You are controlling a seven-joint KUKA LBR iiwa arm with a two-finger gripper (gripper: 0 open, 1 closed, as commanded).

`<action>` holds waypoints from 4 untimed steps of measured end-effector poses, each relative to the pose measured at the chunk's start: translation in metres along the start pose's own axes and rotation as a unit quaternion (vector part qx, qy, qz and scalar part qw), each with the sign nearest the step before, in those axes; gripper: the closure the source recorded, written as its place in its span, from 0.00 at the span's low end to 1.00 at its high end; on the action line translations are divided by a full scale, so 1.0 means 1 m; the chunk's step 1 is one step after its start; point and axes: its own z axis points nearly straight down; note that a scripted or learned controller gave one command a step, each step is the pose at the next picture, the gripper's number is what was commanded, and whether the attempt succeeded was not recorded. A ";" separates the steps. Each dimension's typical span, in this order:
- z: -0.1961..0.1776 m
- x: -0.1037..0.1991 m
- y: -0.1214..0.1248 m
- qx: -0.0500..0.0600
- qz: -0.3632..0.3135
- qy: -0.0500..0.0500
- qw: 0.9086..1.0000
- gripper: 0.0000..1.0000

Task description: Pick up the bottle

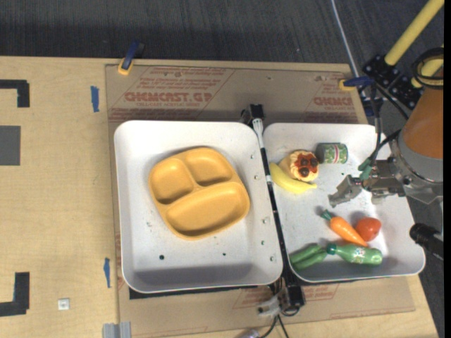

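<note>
Desk (56, 189): tan surface carrying a cardboard sheet (211, 90) and two shallow white bins side by side.
Left bin (134, 252): holds a yellow divided plate (199, 191) with three compartments, lying near the middle.
Right bin (402, 259): holds the toys and the claw.
Arm (426, 139): comes in from the right, orange band above the grey wrist, over the right bin's right edge.
Claw (338, 196): low over the middle of the right bin, fingers a little apart, nothing between them.
Bottle (361, 255): green, lying on its side near the bin's front wall, well below the claw.
Green vegetable (309, 255): just left of the bottle, touching or nearly so.
Banana (290, 182): upper left of the bin, under a yellow toy with red spots (303, 163).
Carrot (344, 227): beside a red tomato (367, 227), between claw and bottle.
Can (331, 153): green and grey, on its side near the back wall.
</note>
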 end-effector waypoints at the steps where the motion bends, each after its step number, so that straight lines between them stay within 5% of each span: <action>1: -0.010 0.000 0.001 -0.001 0.000 0.000 1.000 1.00; 2: 0.068 0.004 0.090 -0.002 -0.145 -0.001 0.989 1.00; 3: 0.058 0.004 0.091 -0.003 -0.145 -0.001 0.989 1.00; 4: 0.018 -0.022 0.016 0.000 -0.274 0.000 0.962 1.00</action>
